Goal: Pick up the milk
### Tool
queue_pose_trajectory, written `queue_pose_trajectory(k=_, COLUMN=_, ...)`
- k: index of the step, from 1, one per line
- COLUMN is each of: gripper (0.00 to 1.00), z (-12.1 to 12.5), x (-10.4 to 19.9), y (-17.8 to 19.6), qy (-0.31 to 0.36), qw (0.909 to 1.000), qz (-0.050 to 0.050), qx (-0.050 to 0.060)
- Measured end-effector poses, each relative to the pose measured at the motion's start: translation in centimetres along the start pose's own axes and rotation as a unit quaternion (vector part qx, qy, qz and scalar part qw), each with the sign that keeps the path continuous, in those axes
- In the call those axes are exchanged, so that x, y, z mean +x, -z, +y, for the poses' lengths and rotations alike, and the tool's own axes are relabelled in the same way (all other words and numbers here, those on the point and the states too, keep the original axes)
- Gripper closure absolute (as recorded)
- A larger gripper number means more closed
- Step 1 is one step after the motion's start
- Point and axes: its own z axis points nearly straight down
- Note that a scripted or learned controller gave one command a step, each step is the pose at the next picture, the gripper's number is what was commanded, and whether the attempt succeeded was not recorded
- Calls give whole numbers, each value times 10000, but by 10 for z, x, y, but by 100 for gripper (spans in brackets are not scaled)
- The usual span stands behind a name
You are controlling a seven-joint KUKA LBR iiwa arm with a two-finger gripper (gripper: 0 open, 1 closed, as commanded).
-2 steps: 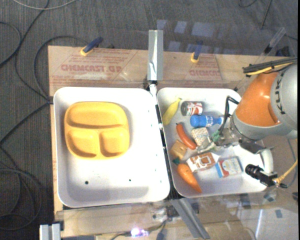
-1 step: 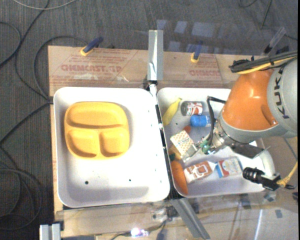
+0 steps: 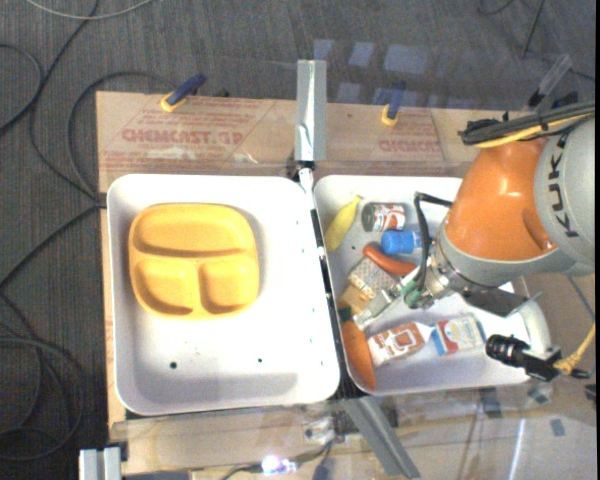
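Camera view looks down on two white bins, and the milk [image 3: 427, 339] carton lies flat near the front of the right bin [image 3: 500, 370], just beside a carrot [image 3: 357, 353]. Just above the milk, the gripper [image 3: 417, 290] (the arm's big orange band hides much of it) hangs low over a hot dog [image 3: 389, 260] and a banana [image 3: 343, 223]. A yellow tray [image 3: 194, 257] sits in the left bin [image 3: 220, 378].

A tray [image 3: 194, 258] lies in the left bin [image 3: 130, 368]; the milk [image 3: 425, 339] in the right bin [image 3: 325, 196].
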Motion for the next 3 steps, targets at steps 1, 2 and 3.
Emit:
queue_pose_trajectory(k=1, gripper=0, z=-28, x=-66, y=-52, qy=560, qw=9984, qz=-15, qx=-19)
queue_pose_trajectory(k=2, gripper=0, z=23, x=-54, y=-93, qy=-1134, qw=9935, qz=-46, qx=-69)
queue_pose_trajectory(k=3, gripper=0, z=2, x=-80, y=-89, qy=-334, qw=9994, qz=-16, qx=-5)
